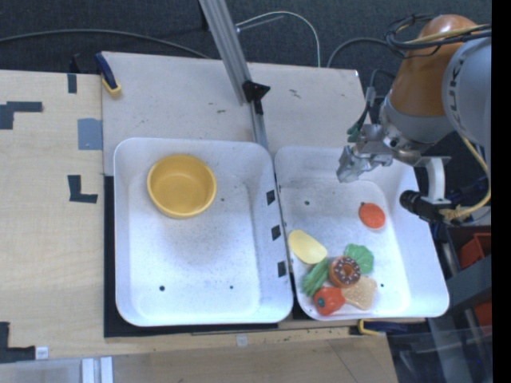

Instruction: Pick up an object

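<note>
Right now I am looking down at a slant on a pale wooden bench [48,214] that is carrying two shallow white bins side by side. The left bin [192,294] is holding a round yellow bowl [181,184], sitting upright near its far left corner. The right bin [415,286] is holding a small heap of toy food gathered at its near edge: a pale yellow curved piece [306,246], a green leafy piece [361,255], a brown ring-shaped doughnut [346,271] lying on the green, a tan piece [361,294] just beside it, and a red piece with a green top [328,300] at the front. Apart from that heap, a small orange-red rounded object [371,215] is lying alone on the bin floor, nearer the right wall.

The arm [435,70] is reaching in from the right, grey with an orange band above the wrist. Its hand [351,167] is hanging over the far end of the right bin, well apart from the heap and some way from the orange-red object. From this angle I cannot tell whether the hand is open or closed, and I am seeing nothing held in it.

A grey metal pole [227,38] is slanting across the bench behind the bins.
</note>
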